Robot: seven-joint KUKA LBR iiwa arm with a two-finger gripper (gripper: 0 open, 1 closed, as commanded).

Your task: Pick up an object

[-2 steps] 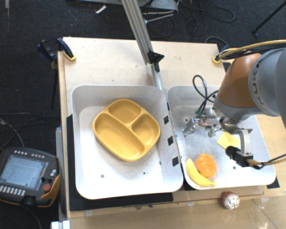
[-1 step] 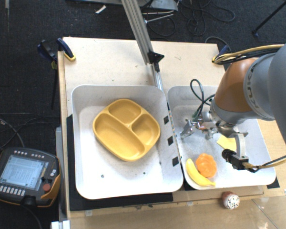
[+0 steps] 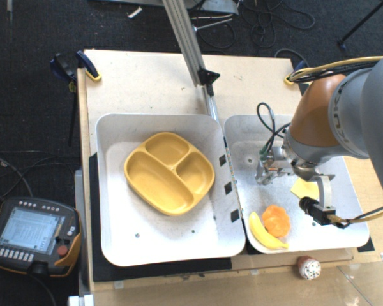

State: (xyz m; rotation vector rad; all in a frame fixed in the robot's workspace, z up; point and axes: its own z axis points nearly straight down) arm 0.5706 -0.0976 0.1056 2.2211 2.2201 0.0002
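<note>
We see the arm coming in from the right edge of the frame, orange band over the right bin. The tool sits at centre-right of the frame, low over the right bin's floor, in the bin's upper-middle part. We can't tell how far it's open; the wrist hides most of it. Nothing visible in its grip.

Pickable objects in the right bin, all below the tool in the frame:
- orange round object, lower middle of the bin, clearly apart from the tool
- banana, touching the orange object on its lower-left side, near the bin's bottom edge
- flat yellow piece, just right of and below the tool, partly under the arm hardware

Left bin, centre of frame: one yellow divided plate with three compartments, lying flat, well apart from the tool.

On the tabletop, bottom right of frame outside the bins, a small white speckled ball. A teach pendant lies at lower left, off the tabletop.
</note>
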